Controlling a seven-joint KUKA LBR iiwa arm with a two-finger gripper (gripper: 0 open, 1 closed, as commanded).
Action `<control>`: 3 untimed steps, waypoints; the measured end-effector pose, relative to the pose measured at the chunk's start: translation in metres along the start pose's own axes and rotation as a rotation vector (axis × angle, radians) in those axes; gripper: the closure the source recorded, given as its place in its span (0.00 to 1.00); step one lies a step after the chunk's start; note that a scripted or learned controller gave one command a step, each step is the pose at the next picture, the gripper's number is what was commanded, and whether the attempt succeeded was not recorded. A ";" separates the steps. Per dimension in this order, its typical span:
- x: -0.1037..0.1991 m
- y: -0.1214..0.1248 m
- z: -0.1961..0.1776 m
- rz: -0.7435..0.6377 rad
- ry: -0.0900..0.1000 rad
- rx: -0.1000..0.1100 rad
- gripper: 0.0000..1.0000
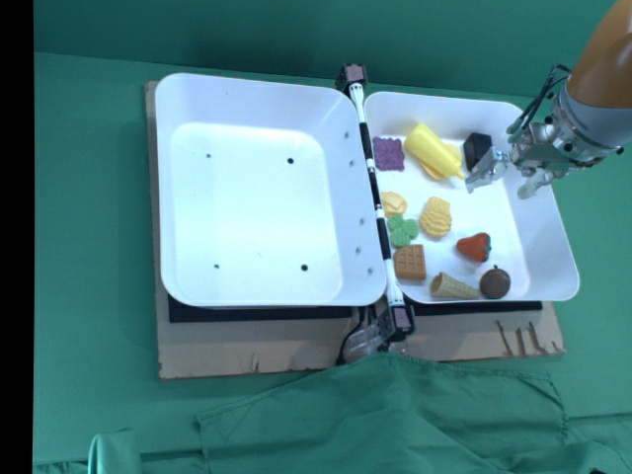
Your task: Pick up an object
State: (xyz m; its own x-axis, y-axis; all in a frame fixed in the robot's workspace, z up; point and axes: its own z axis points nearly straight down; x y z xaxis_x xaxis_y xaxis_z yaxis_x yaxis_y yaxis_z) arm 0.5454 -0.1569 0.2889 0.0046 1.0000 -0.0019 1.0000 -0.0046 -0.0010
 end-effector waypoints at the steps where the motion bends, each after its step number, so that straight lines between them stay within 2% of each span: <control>1: 0.011 0.019 0.098 0.000 0.003 -0.007 0.00; 2: 0.018 0.100 0.106 -0.007 -0.002 0.012 0.00; 3: 0.016 0.098 0.097 -0.001 -0.003 0.012 1.00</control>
